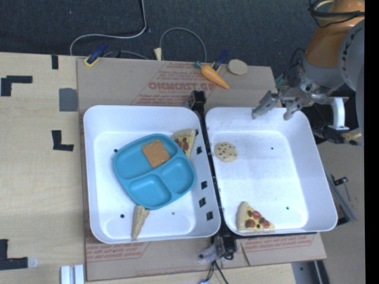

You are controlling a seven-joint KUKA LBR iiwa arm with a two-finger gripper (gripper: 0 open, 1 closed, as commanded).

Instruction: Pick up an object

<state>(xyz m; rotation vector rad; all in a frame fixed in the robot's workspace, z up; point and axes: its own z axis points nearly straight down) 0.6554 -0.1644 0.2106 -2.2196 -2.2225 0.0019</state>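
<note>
Pincer [276,106] hangs open and empty over the far rim of the right bin [317,176], well apart from the cookie [225,152].

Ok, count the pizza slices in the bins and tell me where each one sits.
2. One pizza slice lies at the right bin's near edge. The other pizza slice is in the left bin, beside the blue tray; that tray could hide more.

Dark carpet [71,7] behind pale wood bench [35,176], cables [142,16] trailing
</note>
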